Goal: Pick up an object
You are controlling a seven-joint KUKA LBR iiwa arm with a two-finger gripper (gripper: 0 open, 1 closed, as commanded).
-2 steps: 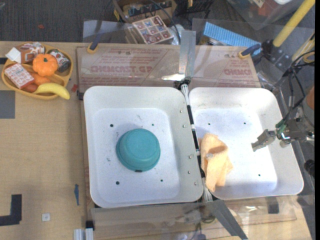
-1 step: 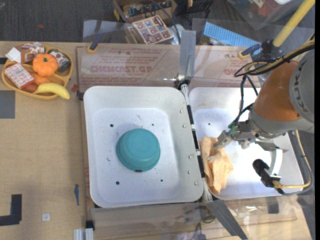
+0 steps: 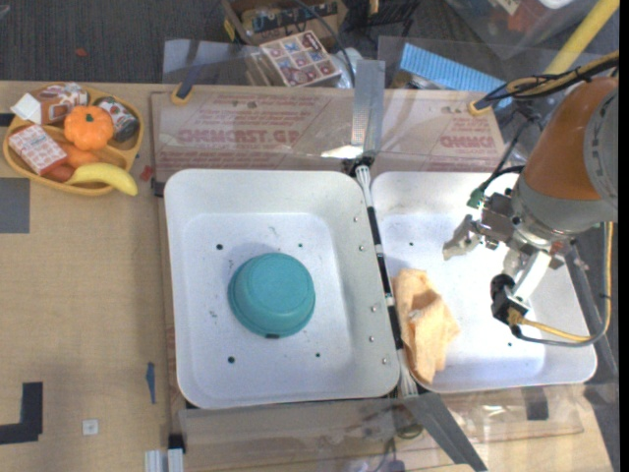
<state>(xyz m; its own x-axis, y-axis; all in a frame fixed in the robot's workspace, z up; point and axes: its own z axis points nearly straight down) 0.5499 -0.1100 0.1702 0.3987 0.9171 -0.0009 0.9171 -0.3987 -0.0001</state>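
An upside-down teal bowl (image 3: 273, 294) sits in the middle of the left bin (image 3: 197, 205). A crumpled yellow-orange cloth (image 3: 425, 322) lies in the right bin (image 3: 550, 362), against its left wall near the front. My gripper (image 3: 482, 271) hangs over the middle of the right bin, up and to the right of the cloth and apart from it. Its fingers are spread open with nothing between them. The grey arm with its orange band (image 3: 580, 146) comes in from the right.
A yellow plate (image 3: 29, 170) of toy food, with a pumpkin and a banana, stands on the bench at the far left. A yellow cable (image 3: 550, 335) loops from the wrist over the right bin. Clear plastic panels stand behind both bins.
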